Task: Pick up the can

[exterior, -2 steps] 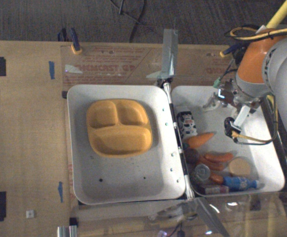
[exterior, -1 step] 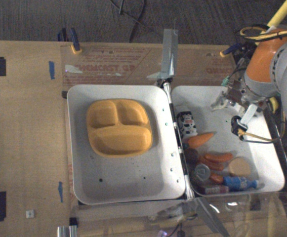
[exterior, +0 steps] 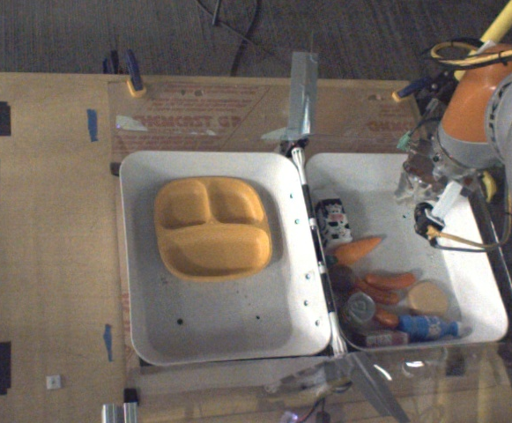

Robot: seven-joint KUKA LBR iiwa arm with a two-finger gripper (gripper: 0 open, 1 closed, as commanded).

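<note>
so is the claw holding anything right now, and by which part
Cannot be told: the claw sits over the right bin's upper right, apart from the can near the bottom edge.

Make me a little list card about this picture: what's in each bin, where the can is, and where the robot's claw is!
left bin: a yellow divided plate
right bin: can, carrot, sausages, round tan piece, blue bottle
can: black and white, lying by the bin's left wall
carrot: orange, just below the can
blue bottle: lying along the near edge
claw: over the right bin's far right part, apart from the can
claw holding anything: nothing seen between its fingers
</note>
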